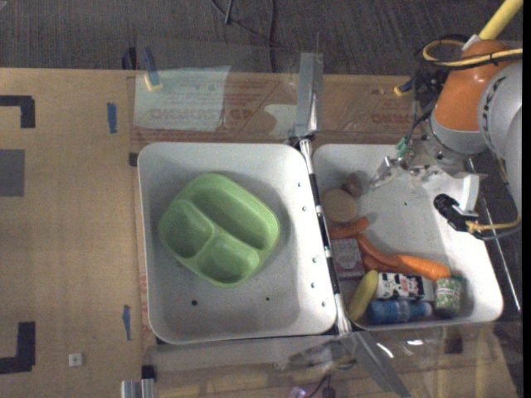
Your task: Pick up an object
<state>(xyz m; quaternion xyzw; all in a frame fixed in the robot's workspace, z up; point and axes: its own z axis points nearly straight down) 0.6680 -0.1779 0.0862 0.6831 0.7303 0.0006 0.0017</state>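
Observation:
My gripper (398,167) hangs over the far part of the right bin (485,293), above bare white floor. No object shows between its jaws. To its left lie a small brown lump (355,184) and a round tan piece (338,206). Toward the near side lie two orange carrots (348,227) (408,263), a red packet (348,260), a yellow banana (362,295), a white carton (401,286), a blue bottle (398,311) and a green can (448,297).
The left bin (166,305) holds a green divided plate (219,229). A metal divider (319,222) runs between the bins. A clear plastic sheet (216,98) lies behind the left bin. Cables hang by the arm at the upper right.

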